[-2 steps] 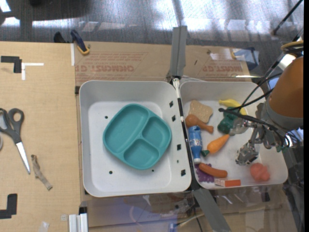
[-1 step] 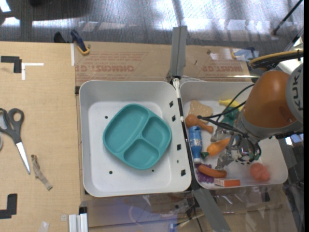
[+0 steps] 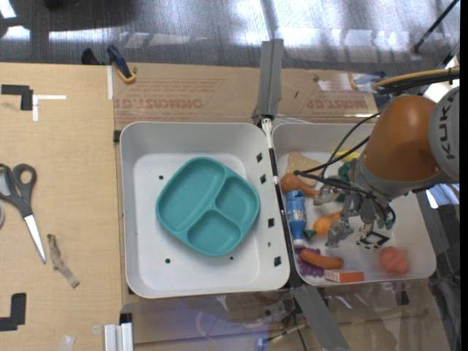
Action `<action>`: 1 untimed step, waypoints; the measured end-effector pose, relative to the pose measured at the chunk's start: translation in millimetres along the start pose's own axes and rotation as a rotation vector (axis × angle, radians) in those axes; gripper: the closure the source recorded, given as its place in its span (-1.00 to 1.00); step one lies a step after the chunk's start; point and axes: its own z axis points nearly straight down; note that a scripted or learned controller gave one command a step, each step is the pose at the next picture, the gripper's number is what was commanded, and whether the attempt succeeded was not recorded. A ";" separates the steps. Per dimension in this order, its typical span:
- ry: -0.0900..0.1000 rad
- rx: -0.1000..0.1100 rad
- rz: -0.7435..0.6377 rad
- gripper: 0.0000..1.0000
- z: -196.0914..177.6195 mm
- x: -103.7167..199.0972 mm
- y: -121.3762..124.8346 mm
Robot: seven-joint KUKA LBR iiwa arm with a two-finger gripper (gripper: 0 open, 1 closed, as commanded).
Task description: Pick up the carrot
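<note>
The carrot (image 3: 300,184), an orange tapered piece, lies in the right bin (image 3: 418,218) near its left wall, just above a blue bottle (image 3: 296,212). My gripper (image 3: 352,232) hangs over the middle of that bin, to the right of and below the carrot and apart from it. Its fingers (image 3: 339,232) stand open with nothing between them. A small round orange piece (image 3: 325,224) lies right beside the left finger. The orange wrist band (image 3: 402,148) hides part of the bin's back.
The right bin also holds a red sausage (image 3: 322,258), a pink round toy (image 3: 395,260), a purple item (image 3: 311,270) and a small orange-white box (image 3: 344,276). A teal divided plate (image 3: 208,205) lies in the left bin (image 3: 139,254). Scissors (image 3: 25,203) rest on the bench at left.
</note>
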 end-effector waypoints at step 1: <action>-0.001 0.000 -0.077 -1.00 -0.2 -11.5 10.5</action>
